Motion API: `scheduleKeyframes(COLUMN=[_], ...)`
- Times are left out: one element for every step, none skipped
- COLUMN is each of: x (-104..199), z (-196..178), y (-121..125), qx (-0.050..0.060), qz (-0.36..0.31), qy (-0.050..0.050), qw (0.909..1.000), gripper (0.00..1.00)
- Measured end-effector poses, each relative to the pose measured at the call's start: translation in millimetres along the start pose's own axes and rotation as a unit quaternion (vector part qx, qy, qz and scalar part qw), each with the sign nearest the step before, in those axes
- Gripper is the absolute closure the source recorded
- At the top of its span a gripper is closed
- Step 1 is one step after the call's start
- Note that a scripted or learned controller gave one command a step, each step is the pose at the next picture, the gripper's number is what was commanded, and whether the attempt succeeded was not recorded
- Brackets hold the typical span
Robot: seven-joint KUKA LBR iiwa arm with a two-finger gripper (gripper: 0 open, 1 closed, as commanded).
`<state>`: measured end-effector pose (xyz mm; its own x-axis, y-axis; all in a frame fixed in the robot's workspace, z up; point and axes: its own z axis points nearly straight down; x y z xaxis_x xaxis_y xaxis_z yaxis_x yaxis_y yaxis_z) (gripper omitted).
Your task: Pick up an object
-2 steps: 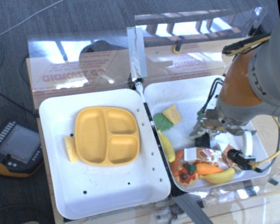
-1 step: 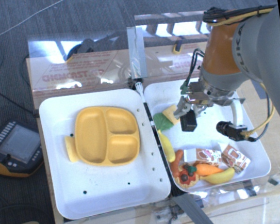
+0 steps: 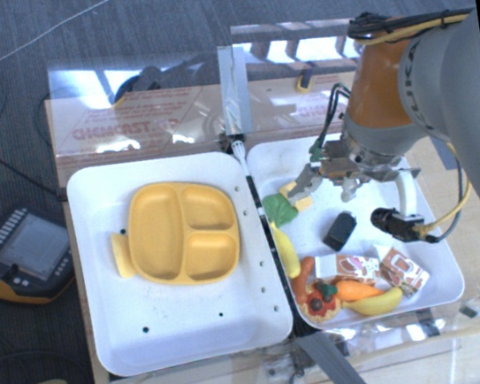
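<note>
**A:** Stage of the pick?

**B:** Early, judging by the layout. End effector (image 3: 337,170) over the far half of the right bin (image 3: 284,155), toward its left edge. Nothing seen lifted clear. Grasp and lift both left to do.

**A:** Target?

**B:** None named in the task. Nearest candidates:
- Pale yellow piece (image 3: 296,192), just beside the end effector on the side of the bin's left edge.
- Green piece (image 3: 280,209), next to that, close against the left edge.
- Black block (image 3: 340,230), near the bin's middle, on the near side of the end effector.

Further off along the near edge: 2 printed cartons (image 3: 402,270), carrot (image 3: 357,289), banana (image 3: 377,303), red-orange lump (image 3: 320,300) toward the near-left corner. Also 1 long yellow piece (image 3: 284,247) lying along the left edge.

**A:** Grip state?

**B:** Cannot tell. Opening not readable from this slant. Contact with the pale yellow piece not readable either.

**A:** Left bin?

**B:** Left bin (image 3: 116,321) with 1 yellow divided tray (image 3: 183,231) lying flat near its middle. Probably not in play.

**A:** Other blind spots?

**B:** Pale yellow piece too small to identify. Near-edge heap overlapping, so count uncertain. Part of the right bin's floor beneath the arm hidden.
</note>
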<state>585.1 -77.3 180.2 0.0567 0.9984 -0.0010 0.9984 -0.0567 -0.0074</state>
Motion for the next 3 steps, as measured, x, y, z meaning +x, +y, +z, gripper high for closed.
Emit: scheduleKeyframes(x=[-33, -75, -57], z=[77, 89, 89], y=[-14, -73, -88], qx=[0.0, -0.017, -0.018], qz=[0.008, -0.038, -0.046], qy=[0.0, -0.001, -0.004], qw=[1.0, 0.9991, 0.9988], gripper=[0.0, 0.0, 0.0])
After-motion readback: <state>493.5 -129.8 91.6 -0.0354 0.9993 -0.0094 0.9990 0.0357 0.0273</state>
